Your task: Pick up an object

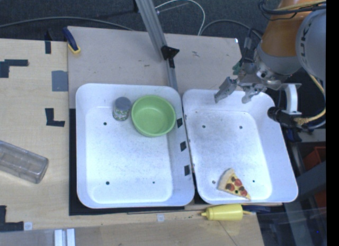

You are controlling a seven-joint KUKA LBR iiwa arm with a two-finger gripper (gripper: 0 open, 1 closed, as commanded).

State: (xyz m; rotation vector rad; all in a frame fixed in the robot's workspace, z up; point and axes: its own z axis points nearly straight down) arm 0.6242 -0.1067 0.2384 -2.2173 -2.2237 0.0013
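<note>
White plastic makes up the two shallow bins, side by side on the bench [122, 54]. The left bin [95, 187] carries a green bowl [153, 115] in its far right part, with a small grey-topped jar [122, 108] just beside the bowl on its left. The right bin [265, 149] holds a toy pizza slice [233, 183], lying flat near the bin's near edge, well apart from anything else.

Grey with an orange band, the arm [288, 25] reaches in from the right and sits over the far edge of the right bin. Its gripper [235, 92] hangs there with the two fingers spread apart and nothing between them, well away from the pizza slice.

A slanted metal pole [151, 20] crosses the bench top toward the gap between the bins. A clear plastic container [21, 161] lies on its side on the bench, left of the left bin. A yellow bottle [225, 213] lies just beside the right bin's near rim. A small blue and yellow clamp [71, 41] sits at the bench's far left corner.
</note>
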